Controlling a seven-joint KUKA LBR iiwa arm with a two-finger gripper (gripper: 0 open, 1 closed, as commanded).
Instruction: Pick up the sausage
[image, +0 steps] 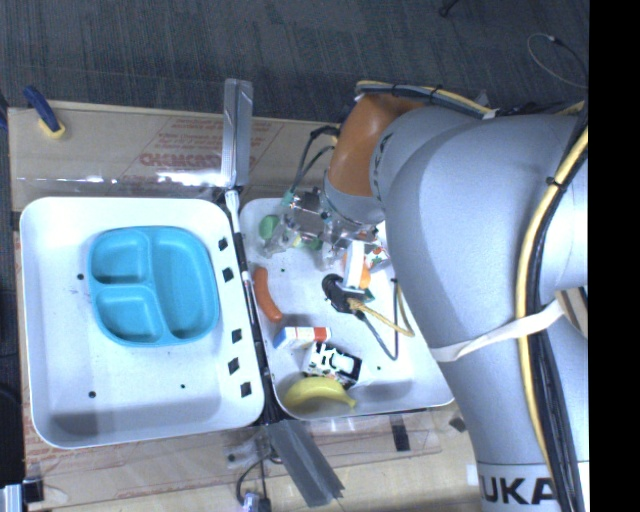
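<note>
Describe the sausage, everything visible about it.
The sausage is a small orange-red link, smooth and slightly glossy, like a plastic toy. It lies flat on the floor of the right bin, close along its left wall, lengthwise toward the far side and slightly curved. Nothing grips it. Its near end sits close to a small white and red item; contact is unclear.
</note>
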